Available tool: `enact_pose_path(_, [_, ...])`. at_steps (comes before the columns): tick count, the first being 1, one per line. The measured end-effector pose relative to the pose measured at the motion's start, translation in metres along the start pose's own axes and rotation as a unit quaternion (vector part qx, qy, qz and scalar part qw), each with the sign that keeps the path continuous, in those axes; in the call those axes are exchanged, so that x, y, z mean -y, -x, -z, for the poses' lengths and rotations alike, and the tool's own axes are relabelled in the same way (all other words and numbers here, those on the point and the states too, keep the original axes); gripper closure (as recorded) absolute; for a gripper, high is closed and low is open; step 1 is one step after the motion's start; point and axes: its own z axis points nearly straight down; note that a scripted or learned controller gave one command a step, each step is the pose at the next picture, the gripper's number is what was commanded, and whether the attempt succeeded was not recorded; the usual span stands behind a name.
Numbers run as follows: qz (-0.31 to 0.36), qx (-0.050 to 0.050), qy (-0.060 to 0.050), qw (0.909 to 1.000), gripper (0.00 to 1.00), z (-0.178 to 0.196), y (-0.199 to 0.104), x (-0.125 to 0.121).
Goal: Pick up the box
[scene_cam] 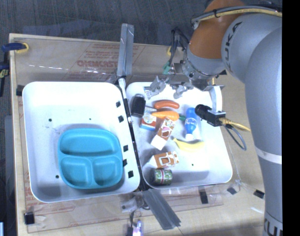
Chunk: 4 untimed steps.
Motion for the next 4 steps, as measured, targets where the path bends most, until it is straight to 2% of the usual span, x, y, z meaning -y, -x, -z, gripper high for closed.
enact_pose_path(1, [-0.048, 0.001, 0.008, 0.9988, 0.00, -0.128, 0.016, -0.006])
enact_pose_path(2, [-0.062, 0.003, 0.011, 0.9980, 0.00, -0.138, 0.016, 0.022])
enact_pose_path(3, [-0.083, -0.001, 0.000, 0.9965, 0.00, -0.149, 0.052, -0.036])
enact_pose_path(4, [0.007, 0.000, 0.002, 1.0000, 0.00, -0.095, 0.058, -0.037])
